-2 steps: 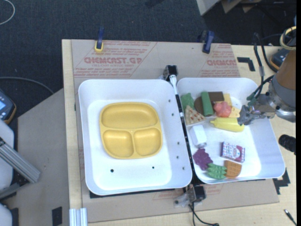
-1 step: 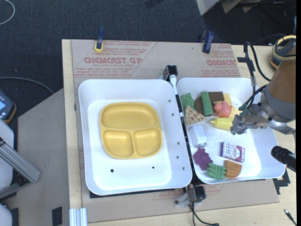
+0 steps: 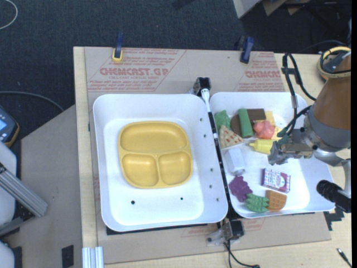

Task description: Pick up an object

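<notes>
End effector (image 3: 277, 154) above right bin (image 3: 312, 202)

The cardboard sheet (image 3: 184, 66) under the bins bears red print at twelve o'clock: "CHEMCAST GP" above the left bin, with smaller lines beneath too blurred to read. The same print repeats toward one o'clock, partly cut off by the arm's cable.

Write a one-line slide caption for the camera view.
KUKA arm's gripper hovers over the toy-filled right bin beside a left bin holding a yellow divided plate.
</notes>
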`<state>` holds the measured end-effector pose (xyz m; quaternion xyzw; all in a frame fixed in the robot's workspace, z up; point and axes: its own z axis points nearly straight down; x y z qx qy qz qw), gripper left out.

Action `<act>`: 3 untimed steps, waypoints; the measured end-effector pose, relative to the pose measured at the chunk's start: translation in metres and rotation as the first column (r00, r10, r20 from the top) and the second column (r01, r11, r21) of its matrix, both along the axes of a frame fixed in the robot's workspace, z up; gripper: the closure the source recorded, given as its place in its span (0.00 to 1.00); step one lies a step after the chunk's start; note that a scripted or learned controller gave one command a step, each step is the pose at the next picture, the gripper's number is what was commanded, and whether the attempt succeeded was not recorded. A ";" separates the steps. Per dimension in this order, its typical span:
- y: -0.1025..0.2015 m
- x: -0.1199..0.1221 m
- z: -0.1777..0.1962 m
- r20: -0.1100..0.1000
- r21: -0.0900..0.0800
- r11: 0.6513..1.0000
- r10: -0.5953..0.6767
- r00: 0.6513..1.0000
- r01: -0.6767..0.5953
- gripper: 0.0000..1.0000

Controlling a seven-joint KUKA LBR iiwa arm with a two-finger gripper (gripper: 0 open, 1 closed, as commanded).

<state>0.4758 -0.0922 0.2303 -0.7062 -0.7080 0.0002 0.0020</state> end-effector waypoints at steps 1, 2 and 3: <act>0.002 0.000 -0.009 0.000 -0.001 1.000 -0.003 1.000 0.003 1.00; 0.010 0.015 -0.007 0.006 -0.003 1.000 -0.001 1.000 0.001 1.00; 0.005 0.002 0.005 0.006 -0.004 1.000 -0.002 1.000 0.002 1.00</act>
